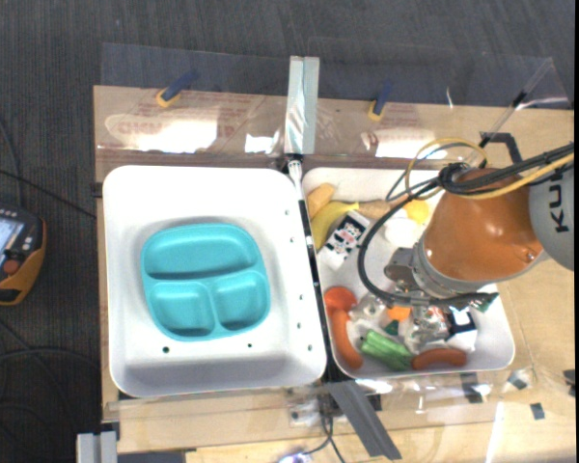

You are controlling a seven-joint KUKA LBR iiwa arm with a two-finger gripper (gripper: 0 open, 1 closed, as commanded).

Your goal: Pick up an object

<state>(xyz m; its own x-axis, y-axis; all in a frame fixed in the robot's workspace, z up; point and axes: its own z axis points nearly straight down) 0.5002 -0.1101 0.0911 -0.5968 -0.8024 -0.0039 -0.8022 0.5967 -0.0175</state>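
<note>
On the bench (68, 287) I count two white bins side by side: the left bin (125, 355) carries one turquoise tray (206, 278) with three compartments, and the right bin (492, 350) carries a heap of small toys, among them one banana (322, 216), one green piece (384, 349) and one red sausage (438, 359). The arm (478, 234) hangs low over this heap and covers a big part of it. Its pincer (417, 328) sits among the toys, but there everything is too crowded and I cannot tell how it stands.

Bright overhead light; glare on plastic sheet (212, 123); mild softness overall
</note>
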